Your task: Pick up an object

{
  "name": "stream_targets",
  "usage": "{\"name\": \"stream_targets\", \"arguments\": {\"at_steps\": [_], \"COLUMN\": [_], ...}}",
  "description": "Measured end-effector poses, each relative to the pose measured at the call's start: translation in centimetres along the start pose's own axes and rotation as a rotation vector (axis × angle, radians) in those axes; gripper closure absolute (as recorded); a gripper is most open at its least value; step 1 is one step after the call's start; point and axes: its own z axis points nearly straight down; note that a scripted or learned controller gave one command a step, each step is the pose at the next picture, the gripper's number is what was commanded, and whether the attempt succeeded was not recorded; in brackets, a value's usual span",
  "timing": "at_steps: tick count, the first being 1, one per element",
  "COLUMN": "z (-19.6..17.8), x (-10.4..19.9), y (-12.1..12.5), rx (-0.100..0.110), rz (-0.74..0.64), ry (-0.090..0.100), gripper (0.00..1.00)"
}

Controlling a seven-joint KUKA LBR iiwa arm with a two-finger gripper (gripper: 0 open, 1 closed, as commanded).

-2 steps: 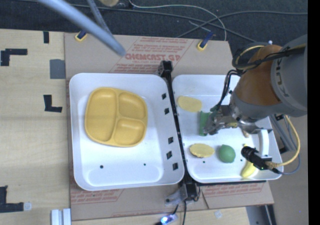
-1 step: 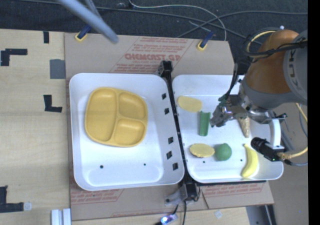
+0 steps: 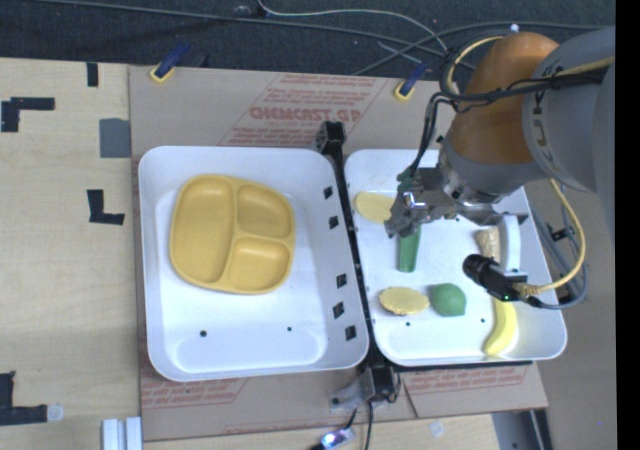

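Gripper [image 3: 408,213] is hovering in the right bin [image 3: 540,343], directly over the top end of an upright-lying green stick [image 3: 407,251], and whether it is spread or pinching cannot be told from this angle. The stick is lying near the bin's middle, above a green lump [image 3: 447,299] and a yellow disc [image 3: 403,300]. It is looking light, stiff and smooth, possibly slippery, so taking hold across its narrow middle is appearing soundest.
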Motion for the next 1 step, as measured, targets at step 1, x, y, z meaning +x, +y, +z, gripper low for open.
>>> {"name": "stream_targets", "arguments": {"at_steps": [1], "z": [-0.21], "x": [6.02], "y": [2.12], "rx": [0.001], "rz": [-0.001], "ry": [0.000], "gripper": [1.00]}}
